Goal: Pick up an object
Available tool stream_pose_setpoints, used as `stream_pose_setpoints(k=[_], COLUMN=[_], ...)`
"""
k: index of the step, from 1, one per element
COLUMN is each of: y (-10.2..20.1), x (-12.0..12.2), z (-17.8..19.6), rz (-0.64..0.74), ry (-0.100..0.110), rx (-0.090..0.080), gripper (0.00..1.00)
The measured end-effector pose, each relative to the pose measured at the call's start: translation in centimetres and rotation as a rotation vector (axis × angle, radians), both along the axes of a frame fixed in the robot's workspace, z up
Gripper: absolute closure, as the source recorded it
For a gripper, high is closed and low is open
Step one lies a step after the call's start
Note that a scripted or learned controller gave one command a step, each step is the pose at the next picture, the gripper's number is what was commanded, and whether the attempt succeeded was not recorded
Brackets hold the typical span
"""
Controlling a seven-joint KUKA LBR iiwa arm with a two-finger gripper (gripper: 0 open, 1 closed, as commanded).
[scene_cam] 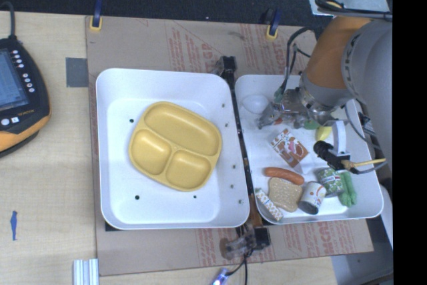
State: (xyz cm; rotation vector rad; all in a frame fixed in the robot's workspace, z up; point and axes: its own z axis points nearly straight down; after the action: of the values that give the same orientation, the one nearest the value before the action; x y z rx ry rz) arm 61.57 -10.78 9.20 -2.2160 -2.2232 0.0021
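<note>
White rounded object (253, 103): lies in the upper left corner of the right bin (257, 153), just left of the gripper (270, 118).

1. Gripper. It is positioned low over the upper part of the right bin and points toward the lower left of the frame. Whether it is wide or narrow cannot be told. No object is seen held in it.

2. Arm (347, 63). It enters from the upper right of the frame. The orange band faces upward and the grey body lies to its right. The wrist is over the upper right part of the right bin.

3. Right bin, contents:
- a red-and-white packet (289, 147), near the bin centre, below the gripper;
- a small yellow object (323, 132), right of the packet;
- a sausage (283, 175), below the packet, lying crosswise;
- a slice of bread (285, 193), just below the sausage;
- a small can (311, 197) on its side, just right of the bread;
- a green object (347, 190), near the lower right corner.

4. Left bin (120, 210). It sits beside the right bin, near the centre of the frame. It contains a yellow three-compartment tray (175, 145), turned at an angle to the bin walls.

5. Surroundings. Both bins rest on a brown cardboard sheet (167, 43). A teach pendant (17, 100) lies on the bench (47, 210) at the left edge of the frame.
</note>
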Motion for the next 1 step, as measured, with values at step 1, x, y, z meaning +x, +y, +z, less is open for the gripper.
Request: stream_pose_setpoints(k=[1], y=[-1.83], x=[3.19], z=[0.00], rz=[0.002], ry=[0.000], rx=[0.000], gripper=[0.00])
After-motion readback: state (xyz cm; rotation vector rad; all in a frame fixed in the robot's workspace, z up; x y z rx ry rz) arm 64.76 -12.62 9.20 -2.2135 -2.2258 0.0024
